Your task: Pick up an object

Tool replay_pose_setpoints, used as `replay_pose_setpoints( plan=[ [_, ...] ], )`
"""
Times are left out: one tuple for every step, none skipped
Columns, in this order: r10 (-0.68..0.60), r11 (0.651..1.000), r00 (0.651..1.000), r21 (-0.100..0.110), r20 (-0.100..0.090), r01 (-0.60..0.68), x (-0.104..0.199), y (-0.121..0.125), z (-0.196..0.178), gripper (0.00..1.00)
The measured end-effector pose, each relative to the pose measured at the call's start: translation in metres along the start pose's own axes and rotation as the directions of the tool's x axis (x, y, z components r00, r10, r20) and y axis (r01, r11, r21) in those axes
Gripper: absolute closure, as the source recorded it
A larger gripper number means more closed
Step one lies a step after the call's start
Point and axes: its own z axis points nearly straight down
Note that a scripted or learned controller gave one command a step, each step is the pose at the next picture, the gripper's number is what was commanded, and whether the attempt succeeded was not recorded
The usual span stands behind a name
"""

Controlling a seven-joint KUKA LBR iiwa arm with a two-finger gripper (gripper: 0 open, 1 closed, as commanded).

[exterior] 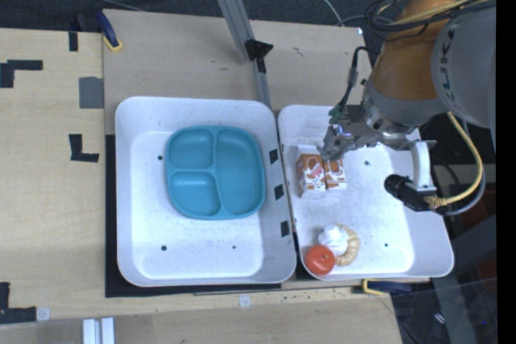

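A small brown-and-white packet (319,173) lies in the upper left of the right bin (403,246). My gripper (333,146) hangs right over the packet's upper right edge, its tip down close to it. Whether it touches the packet I cannot tell. A red, white and tan toy food piece (332,248) rests near the right bin's front left corner. The arm's orange band and grey wrist fill the upper right of the view.
A teal divided plate (215,172) sits in the left bin (145,254). A grey metal bar (234,4) slants down from the top to the bins' shared edge. Black cable and a yellow hose hang beside the arm over the right bin's right side.
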Motion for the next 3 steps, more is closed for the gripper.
replay_pose_setpoints(
  plan=[
    [0.000,1.000,1.000,-0.001,0.000,0.000,0.046,0.016,0.005,1.00],
    [0.000,1.000,1.000,-0.001,0.000,0.000,0.096,0.032,0.007,1.00],
    [0.000,1.000,1.000,0.000,0.001,0.000,0.150,0.035,0.016,1.00]
  ],
)
